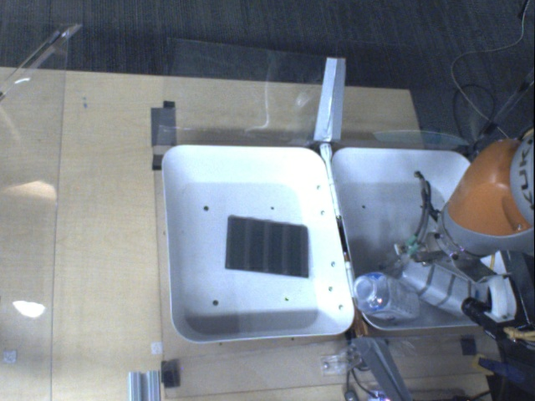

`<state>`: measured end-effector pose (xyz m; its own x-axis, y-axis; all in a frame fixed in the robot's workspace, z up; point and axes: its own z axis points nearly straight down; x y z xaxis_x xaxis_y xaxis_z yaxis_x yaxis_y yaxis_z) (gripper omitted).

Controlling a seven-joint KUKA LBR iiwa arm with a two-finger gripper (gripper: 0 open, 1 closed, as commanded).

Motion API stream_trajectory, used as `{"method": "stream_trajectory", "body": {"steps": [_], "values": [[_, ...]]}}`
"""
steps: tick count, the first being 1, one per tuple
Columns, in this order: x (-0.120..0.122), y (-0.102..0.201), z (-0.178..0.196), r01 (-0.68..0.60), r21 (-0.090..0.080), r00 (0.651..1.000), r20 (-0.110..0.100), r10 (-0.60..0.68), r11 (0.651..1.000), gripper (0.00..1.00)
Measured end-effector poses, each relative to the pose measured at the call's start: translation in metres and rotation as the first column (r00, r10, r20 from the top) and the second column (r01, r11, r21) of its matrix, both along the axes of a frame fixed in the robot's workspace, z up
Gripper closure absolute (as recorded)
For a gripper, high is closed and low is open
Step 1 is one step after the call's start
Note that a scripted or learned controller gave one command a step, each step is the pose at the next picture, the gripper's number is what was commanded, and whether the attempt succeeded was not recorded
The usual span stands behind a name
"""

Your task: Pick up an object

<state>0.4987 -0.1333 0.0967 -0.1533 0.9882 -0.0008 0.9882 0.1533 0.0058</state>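
In the left bin (188,249) a dark ribbed pad (267,246) lies flat in the middle. In the right bin (376,182), at its near left corner, lies a clear plastic bottle (378,296). My gripper (410,267) reaches low toward it; its opening I cannot tell.

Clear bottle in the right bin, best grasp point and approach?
Judging by its pose, the clear bottle lies on its side in the right bin's near-left corner. Grip across the round body mid-length, descending from above; the walls crowd two sides, so close the fingers across its width.
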Motion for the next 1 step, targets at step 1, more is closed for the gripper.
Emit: {"method": "stream_trajectory", "body": {"steps": [1], "values": [[0.0474, 0.0444, -0.0073, -0.008, 0.000, 1.000, 0.010, 0.008, 1.000, 0.00]]}}
